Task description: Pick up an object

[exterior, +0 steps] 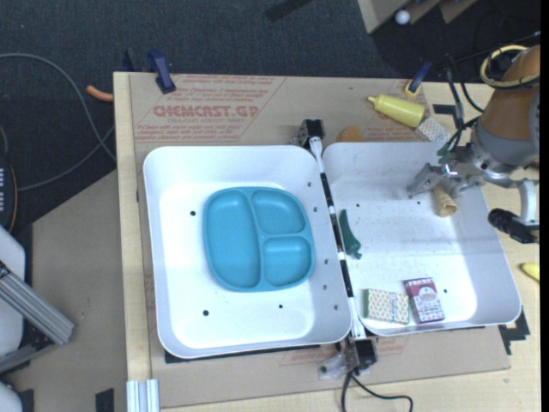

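Reading "CHEMCAST GP" in red across the brown sheet (pixel 206 110) behind both bins.

Red print reading "CHEMCAST GP" runs in large letters across the brown protective sheet (pixel 210 110) on the bench behind the left bin, with smaller red lines above and below it too fine to read, and the printing on the small red box (pixel 424 299) is illegible.
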